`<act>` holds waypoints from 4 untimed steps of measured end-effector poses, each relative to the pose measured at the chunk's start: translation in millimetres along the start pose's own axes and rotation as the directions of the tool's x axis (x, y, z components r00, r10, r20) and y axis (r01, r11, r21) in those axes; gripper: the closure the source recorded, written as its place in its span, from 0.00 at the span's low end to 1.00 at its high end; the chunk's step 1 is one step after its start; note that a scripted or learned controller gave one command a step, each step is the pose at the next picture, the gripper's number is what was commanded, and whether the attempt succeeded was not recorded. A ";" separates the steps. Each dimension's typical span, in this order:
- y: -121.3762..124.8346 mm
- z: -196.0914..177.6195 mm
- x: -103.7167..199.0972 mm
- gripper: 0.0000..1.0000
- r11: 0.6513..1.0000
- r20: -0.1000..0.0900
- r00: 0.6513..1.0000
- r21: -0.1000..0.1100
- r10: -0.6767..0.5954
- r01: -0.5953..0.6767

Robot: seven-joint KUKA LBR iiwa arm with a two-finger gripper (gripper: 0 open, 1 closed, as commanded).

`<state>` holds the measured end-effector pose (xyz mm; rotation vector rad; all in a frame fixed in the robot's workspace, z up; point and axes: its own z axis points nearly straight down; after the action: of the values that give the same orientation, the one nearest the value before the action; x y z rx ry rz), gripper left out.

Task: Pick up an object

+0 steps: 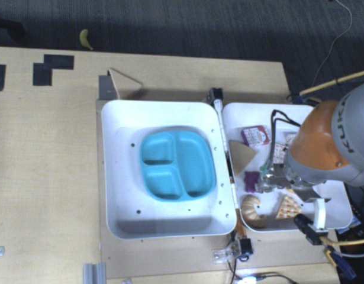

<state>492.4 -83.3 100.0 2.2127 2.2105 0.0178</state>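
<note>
Reaches in from the right edge of the view, grey arm (pixel 358 129) bent downward, orange band (pixel 319 139) just above the wrist. Wrist (pixel 300 179) pointed steeply down, seen almost from above. Gripper (pixel 268 182) hangs low at the wrist's left end, largely masked by the wrist housing; state of the jaws possibly hidden, not readable here.

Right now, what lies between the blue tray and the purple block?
In the camera view, the two bins' adjoining white walls and a brown cone-shaped piece lie between the blue tray and the purple block.
</note>
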 end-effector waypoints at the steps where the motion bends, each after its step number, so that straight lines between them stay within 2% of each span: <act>1: -0.1 0.0 0.1 0.00 1.000 0.000 1.000 0.000 0.000 0.000; 2: 1.5 -10.5 0.7 1.00 1.000 -0.001 1.000 -0.003 -0.001 0.001; 3: 1.5 -10.5 0.7 0.00 1.000 -0.001 1.000 -0.003 -0.001 0.001; 4: 3.1 -21.0 1.5 1.00 1.000 -0.002 1.000 -0.005 -0.004 0.004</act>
<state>495.1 -81.7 121.0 2.2065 2.2134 0.0263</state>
